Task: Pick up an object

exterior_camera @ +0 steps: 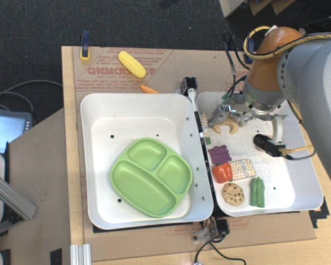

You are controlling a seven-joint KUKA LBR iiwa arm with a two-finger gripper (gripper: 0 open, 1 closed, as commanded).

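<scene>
My gripper [226, 114] hangs over the far left part of the right bin [303, 195], right above a tan, lumpy toy [227, 127] that lies against the bin's left wall. I cannot tell whether it touches the toy. Nearer the front of that bin lie a purple bunch of grapes [219, 153], a red pepper [222, 173], a speckled cracker [242, 169], a round cookie [232, 194] and a green pickle [256, 192].
The left bin [99, 126] holds a green divided plate [150, 176]. On the cardboard behind the bins lie a yellow corn cob [131, 64] and an orange carrot piece [149, 89]. A blue clamp [85, 44] sits at the bench's far left corner.
</scene>
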